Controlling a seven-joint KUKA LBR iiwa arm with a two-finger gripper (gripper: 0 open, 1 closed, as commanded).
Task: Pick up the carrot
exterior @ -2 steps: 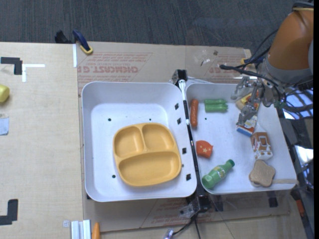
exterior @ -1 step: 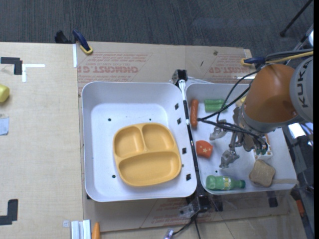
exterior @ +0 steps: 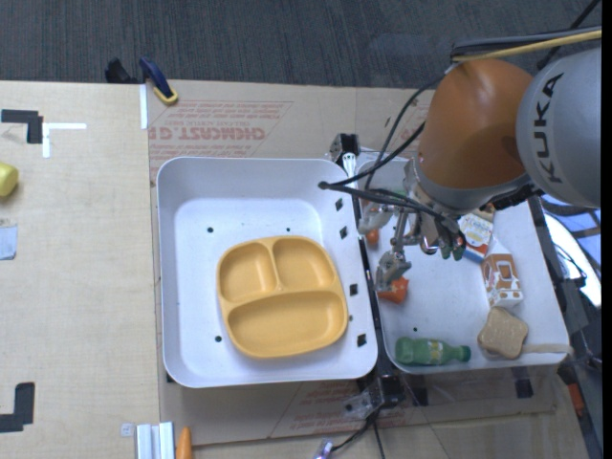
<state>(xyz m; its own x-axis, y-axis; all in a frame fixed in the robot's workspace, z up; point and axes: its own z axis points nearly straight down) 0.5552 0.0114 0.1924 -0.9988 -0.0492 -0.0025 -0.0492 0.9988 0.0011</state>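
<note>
In the camera view, the gripper point(exterior: 392, 273) hung low at the right bin's point(exterior: 545, 338) left edge, directly over the carrot point(exterior: 396, 292). Whether it had closed could not be told. This looked like the grasp step; next came a secure closure, then lifting.

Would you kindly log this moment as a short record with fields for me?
left bin: holds a yellow divided plate
right bin: green bottle, slice of bread, small carton, orange carrot
gripper: low over the right bin's left side, at the carrot
grasp on carrot: cannot tell
arm: reaches in from the right
</note>
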